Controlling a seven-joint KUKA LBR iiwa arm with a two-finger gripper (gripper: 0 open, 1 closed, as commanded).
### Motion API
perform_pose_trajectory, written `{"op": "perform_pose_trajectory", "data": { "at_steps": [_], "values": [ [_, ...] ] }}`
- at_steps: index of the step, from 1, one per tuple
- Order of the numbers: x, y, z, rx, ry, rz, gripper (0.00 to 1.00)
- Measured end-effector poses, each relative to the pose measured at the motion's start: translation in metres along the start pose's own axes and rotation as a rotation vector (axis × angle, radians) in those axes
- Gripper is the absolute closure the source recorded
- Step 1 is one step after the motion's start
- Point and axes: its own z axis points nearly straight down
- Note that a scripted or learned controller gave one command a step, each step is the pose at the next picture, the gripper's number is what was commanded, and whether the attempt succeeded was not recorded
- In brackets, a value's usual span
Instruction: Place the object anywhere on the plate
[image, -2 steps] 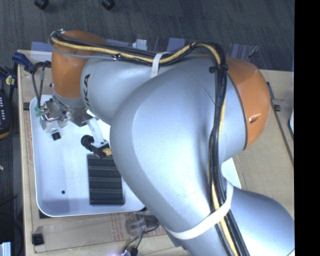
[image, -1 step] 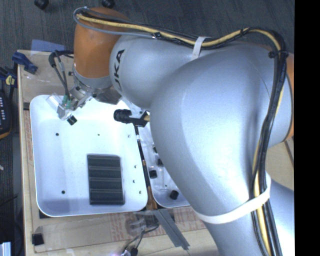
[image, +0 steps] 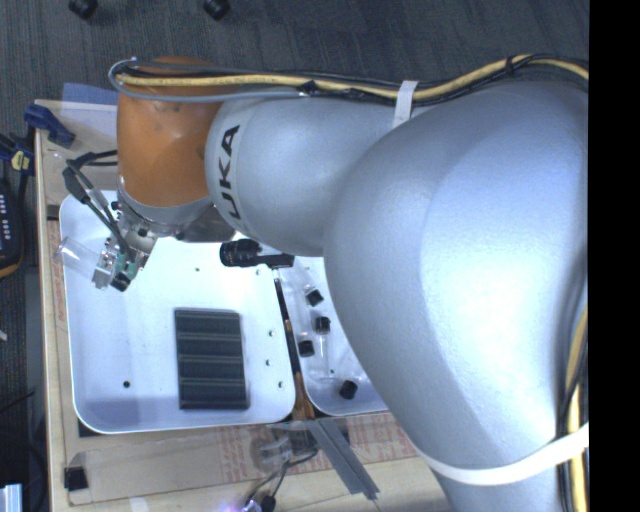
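A dark ribbed rectangular plate (image: 210, 358) lies flat in the lower middle of the left bin (image: 100, 400). My gripper (image: 113, 264) hangs over that bin's upper left corner, up and to the left of the plate and well apart from it. Small greenish and pale parts show at its tip, too small to make out. The grey arm with its orange band (image: 160, 140) hides the bin's upper right part.
Several small black pieces (image: 320, 323) lie in the visible strip of the right bin (image: 335, 405), most of which the arm covers. A divider edge (image: 287, 330) separates the two bins. Tools and clutter sit along the bench's left edge (image: 20, 200).
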Motion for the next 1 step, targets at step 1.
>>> {"op": "perform_pose_trajectory", "data": {
  "at_steps": [1],
  "values": [
    [0.0527,-0.0177,-0.0182,0.0,0.0,-0.216,1.0]
  ]
}}
